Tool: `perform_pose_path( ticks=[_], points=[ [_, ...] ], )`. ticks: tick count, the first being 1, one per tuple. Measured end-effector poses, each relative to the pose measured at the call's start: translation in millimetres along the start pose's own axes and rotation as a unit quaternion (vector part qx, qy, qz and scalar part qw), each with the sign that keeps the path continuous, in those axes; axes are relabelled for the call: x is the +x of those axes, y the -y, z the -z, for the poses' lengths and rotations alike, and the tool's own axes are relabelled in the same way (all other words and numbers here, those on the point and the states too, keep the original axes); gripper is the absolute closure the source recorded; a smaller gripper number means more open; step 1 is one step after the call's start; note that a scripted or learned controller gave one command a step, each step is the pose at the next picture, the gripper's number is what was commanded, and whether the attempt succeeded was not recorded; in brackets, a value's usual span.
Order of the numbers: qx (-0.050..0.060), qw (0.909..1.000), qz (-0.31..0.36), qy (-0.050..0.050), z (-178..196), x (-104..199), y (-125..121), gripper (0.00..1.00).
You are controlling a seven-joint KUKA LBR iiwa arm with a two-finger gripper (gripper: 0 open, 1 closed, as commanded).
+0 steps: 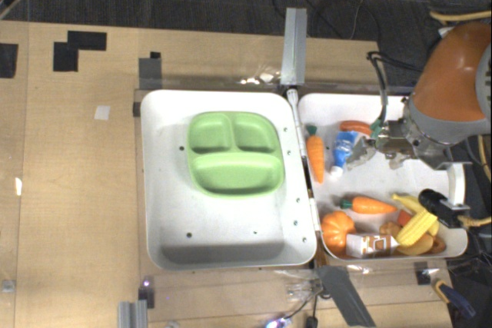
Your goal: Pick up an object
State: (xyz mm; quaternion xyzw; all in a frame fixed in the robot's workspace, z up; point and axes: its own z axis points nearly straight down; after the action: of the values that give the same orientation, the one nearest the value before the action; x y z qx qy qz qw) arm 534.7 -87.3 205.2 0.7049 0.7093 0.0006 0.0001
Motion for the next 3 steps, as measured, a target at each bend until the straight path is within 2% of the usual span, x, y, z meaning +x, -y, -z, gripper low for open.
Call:
perform_pose_path(
  ticks=[1, 2, 3],
  points=[
    [0.000, 0.9997, 0.025, 0.000, -98, -14, -48, 0.00],
    [-0.004, 0.9979, 0.064, 0.000, -117, -27, -95, 0.00],
    [-0.005, 0.9999, -0.016, 0.000, -116, -72, -67, 0.00]
  ],
)
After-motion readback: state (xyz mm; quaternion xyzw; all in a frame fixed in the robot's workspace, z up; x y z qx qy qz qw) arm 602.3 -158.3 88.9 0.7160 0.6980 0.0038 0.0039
